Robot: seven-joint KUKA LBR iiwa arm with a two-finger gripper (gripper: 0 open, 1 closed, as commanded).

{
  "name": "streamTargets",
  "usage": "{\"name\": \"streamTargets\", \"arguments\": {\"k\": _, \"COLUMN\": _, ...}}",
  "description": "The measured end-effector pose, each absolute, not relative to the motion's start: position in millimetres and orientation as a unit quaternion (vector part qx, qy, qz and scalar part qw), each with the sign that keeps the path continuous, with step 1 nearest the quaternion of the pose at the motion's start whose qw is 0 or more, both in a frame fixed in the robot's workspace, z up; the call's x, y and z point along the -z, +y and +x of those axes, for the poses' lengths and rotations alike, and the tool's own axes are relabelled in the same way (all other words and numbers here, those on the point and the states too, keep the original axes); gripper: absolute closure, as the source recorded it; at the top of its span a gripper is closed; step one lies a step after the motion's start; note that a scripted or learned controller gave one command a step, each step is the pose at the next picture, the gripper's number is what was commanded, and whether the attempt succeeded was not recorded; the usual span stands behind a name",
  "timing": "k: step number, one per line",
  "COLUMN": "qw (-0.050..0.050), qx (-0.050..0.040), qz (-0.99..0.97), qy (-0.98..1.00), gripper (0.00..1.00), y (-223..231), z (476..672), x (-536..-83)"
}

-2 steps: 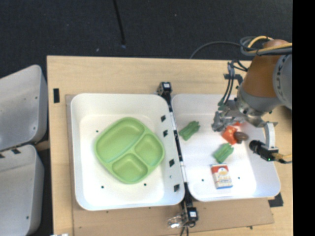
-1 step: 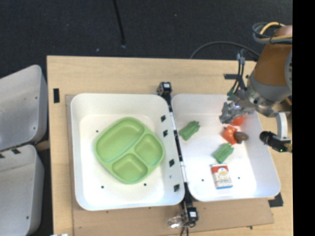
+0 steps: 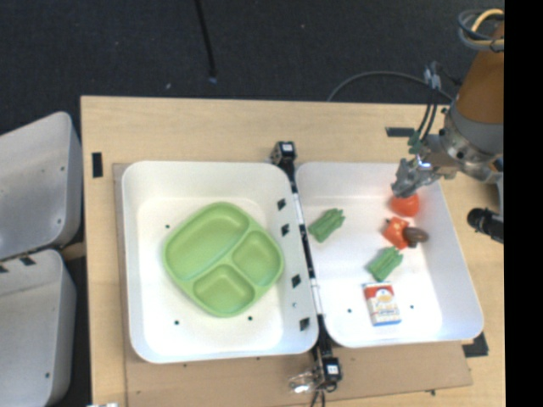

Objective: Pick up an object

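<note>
Gripper (image 3: 410, 179) poised directly above red toy (image 3: 405, 203) in right bin (image 3: 450, 312); finger state cannot be told.

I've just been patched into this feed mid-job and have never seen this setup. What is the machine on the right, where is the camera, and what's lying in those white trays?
You are looking down at a slant from one fixed camera above a wooden bench. The machine is a robot arm, grey with an orange band, reaching in from the right. Its gripper sits just above a red object in the right bin; I cannot tell whether it grips anything. That bin also holds two green pieces, a second red object with a dark part, and a small red-and-white box. The left bin holds a green divided plate.
</note>
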State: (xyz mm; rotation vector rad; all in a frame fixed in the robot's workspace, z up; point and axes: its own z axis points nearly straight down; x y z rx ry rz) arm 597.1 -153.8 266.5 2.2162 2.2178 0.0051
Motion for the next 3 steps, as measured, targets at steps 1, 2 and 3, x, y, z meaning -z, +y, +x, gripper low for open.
{"name": "streamTargets", "arguments": {"k": 1, "qw": 0.0, "qx": -0.0008, "qz": 0.705, "qy": 0.709, "gripper": 1.0, "y": -109.5, "z": 577.9, "x": -271.2}}
{"name": "streamTargets", "arguments": {"k": 2, "qw": 0.0, "qx": 0.0002, "qz": 0.705, "qy": 0.709, "gripper": 1.0, "y": -59.7, "z": 562.8, "x": -254.3}}
{"name": "streamTargets", "arguments": {"k": 3, "qw": -0.001, "qx": -0.0004, "qz": 0.704, "qy": 0.71, "gripper": 1.0, "y": -4.5, "z": 553.8, "x": -257.5}}
